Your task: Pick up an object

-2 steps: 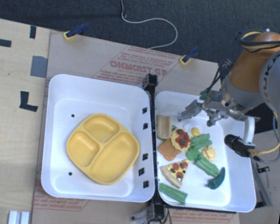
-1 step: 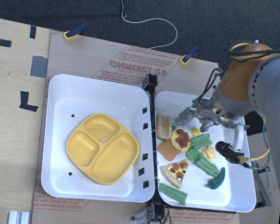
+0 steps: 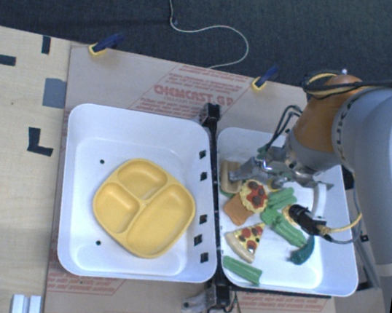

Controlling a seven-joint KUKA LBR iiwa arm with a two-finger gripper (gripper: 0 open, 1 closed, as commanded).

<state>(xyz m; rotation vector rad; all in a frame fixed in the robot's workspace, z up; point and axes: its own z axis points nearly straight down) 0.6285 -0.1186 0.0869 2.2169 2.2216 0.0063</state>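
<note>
Camera view: my gripper [image 3: 252, 174] hangs low at the right bin's [image 3: 334, 284] left edge, over the toy pizza slice [image 3: 253, 195]; its opening I cannot tell.

One fixed camera above my bench, looking down at a slant.

It takes in both white bins side by side, the left bin [image 3: 76, 170] and the right bin [image 3: 332, 273], from moderately near; my arm [image 3: 375, 143] enters from its right.
</note>
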